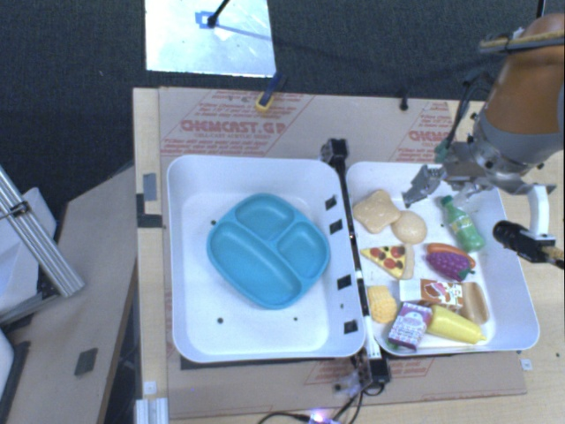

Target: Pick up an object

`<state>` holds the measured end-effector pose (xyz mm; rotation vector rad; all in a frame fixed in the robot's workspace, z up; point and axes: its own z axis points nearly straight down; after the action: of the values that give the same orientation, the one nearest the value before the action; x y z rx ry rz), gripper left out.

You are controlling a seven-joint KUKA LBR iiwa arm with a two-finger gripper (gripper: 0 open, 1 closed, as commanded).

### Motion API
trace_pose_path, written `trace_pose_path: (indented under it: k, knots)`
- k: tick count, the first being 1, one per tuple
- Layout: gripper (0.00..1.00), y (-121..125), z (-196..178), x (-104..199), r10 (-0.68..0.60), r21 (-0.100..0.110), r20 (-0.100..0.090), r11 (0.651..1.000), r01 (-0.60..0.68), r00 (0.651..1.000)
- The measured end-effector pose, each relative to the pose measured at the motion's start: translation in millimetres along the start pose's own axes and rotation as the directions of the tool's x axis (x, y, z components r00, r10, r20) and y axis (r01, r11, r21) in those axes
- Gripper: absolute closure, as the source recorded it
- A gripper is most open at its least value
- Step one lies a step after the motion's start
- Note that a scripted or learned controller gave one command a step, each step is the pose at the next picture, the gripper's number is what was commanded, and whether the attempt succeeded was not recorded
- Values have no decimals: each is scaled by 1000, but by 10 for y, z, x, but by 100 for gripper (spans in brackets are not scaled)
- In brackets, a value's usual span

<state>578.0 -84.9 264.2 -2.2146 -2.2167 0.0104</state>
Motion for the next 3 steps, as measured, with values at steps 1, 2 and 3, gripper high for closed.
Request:
trace_pose_path:
  k: [1, 2, 3]
  knots:
    - [0, 19, -65, 2, -2, -12, 1, 1000, 2, 1000]
    - [0, 1, 443, 102, -1, -8, 1, 1000, 1, 1000]
    - [0, -48, 960, 13, 1, -7, 1, 1000, -1, 1000]
